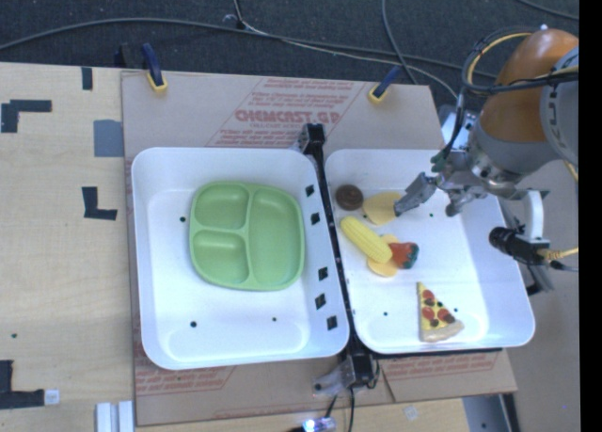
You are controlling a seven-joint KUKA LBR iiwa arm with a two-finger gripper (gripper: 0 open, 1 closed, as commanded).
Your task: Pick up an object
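The tool [433, 195] hangs over the upper part of the right bin [494, 275], reaching in from the right on the grey arm [527, 91] with its orange band. One dark finger [414, 197] slants down and to the left, its tip just beside the pale yellow disc [381, 207]; whether it touches the disc cannot be told. A second finger points down nearer the wrist, so the fingers look spread apart, with nothing between them.

Left of the tool, past the yellow disc, lies a small brown round piece [350, 197]. Below and left of the tool sits a toy corn cob [367, 239], with a red and green piece [404, 253] touching its lower end. Well below the tool, a toy pizza slice [435, 313] lies near the bin's lower edge.

Far left of the tool, the left bin [165, 327] holds a green divided plate [248, 235]. Both bins rest on the counter [56, 280].
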